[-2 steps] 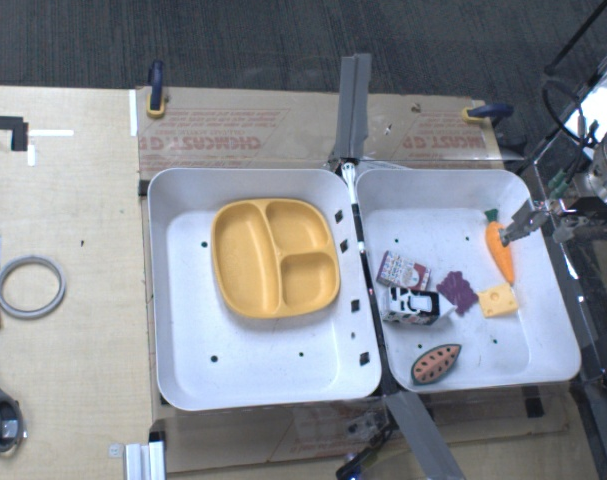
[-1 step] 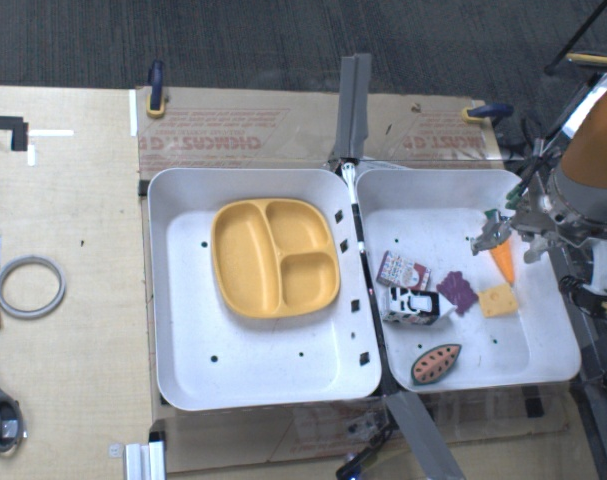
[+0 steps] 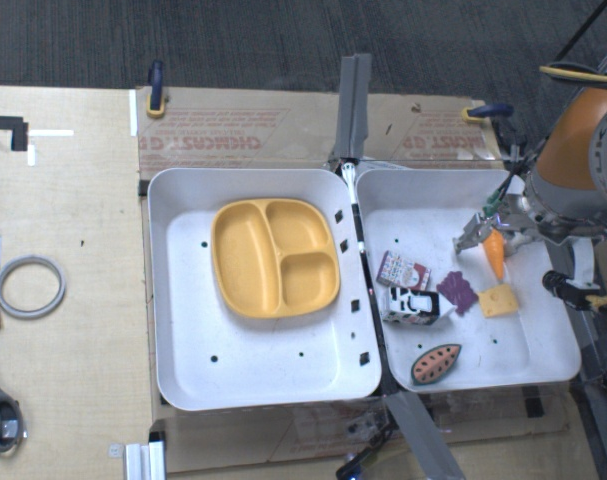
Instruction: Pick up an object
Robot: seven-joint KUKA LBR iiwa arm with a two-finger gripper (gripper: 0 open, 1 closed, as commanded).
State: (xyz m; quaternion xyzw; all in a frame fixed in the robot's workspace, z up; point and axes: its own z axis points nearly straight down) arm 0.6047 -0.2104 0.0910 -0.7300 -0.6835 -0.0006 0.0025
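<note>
While the yellow plate [image 3: 275, 258] lies in the left bin [image 3: 173, 348], the small things are gathered in the right bin [image 3: 543, 363]: a carton [image 3: 411, 306], a purple piece [image 3: 457, 291] and a cheese wedge [image 3: 499, 301]. A carrot [image 3: 495, 255] is seen between the fingers of the tool [image 3: 486, 236], clenched on it. It should be raised straight and slowly, so the thin grip is not lost.
</note>
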